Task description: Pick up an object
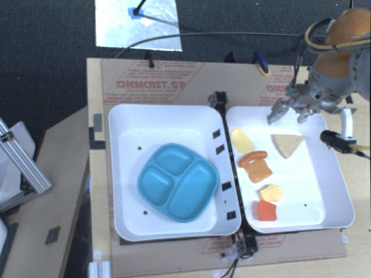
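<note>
The fingers (pixel 277 113) are standing spread apart with nothing between them, hanging over the far rim of the right bin (pixel 339 198); the gripper (pixel 290 113) is sitting high, well clear of the bin floor. Nearest beneath it is lying a pale tan wedge (pixel 287 144), near but not touching. Further toward the divider are lying a yellow oval piece (pixel 242 139), a red sausage-shaped piece (pixel 253 157) resting against an orange slab (pixel 259 171), then a small yellow ridged piece (pixel 271 193) touching a red-orange block (pixel 266 211) by the near wall. The left bin (pixel 124 155) is holding a blue divided plate (pixel 178 182). Both bins are sitting on the surface (pixel 185 83), and the arm (pixel 342 51) is reaching in from the right.

Judging from this, the pick has not begun, and any of these pieces could serve.

Several things could go wrong. The wedge is lying flat and low, so fingers coming down on it may be pressing on its top face rather than straddling it. The sausage and slab are touching, as are the two pieces by the near wall, so a closing grasp may be catching two at once or nudging one away. A descent close to the far rim may be striking the bin wall.
</note>
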### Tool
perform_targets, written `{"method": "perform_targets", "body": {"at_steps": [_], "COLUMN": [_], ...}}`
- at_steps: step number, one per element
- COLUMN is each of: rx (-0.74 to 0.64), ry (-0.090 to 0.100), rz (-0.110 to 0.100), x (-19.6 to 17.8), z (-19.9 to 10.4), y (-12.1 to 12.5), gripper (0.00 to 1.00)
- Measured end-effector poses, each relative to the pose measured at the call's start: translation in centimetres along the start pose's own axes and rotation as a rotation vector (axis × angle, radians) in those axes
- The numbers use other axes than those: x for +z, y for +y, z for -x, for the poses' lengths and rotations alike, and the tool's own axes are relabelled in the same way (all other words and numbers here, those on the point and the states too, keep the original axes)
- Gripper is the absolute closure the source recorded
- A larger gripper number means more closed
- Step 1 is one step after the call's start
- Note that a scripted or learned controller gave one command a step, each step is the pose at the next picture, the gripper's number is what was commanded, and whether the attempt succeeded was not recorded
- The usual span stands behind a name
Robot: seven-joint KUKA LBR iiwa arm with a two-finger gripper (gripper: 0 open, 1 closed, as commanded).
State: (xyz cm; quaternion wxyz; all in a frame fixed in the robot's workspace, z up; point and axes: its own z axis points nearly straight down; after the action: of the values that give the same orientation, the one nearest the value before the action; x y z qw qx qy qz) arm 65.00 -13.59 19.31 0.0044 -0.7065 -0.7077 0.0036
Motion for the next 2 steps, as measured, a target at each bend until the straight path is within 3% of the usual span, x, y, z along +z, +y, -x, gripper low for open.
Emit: {"method": "perform_targets", "body": {"at_steps": [1,2], "rx": [-0.002,0.000], "ry": [-0.002,-0.001], "rz": [0.013,0.010], "x": [-0.8,5.2], "z": [0.0,0.0], "y": [0.3,-0.1], "gripper": [0.00,0.00]}}
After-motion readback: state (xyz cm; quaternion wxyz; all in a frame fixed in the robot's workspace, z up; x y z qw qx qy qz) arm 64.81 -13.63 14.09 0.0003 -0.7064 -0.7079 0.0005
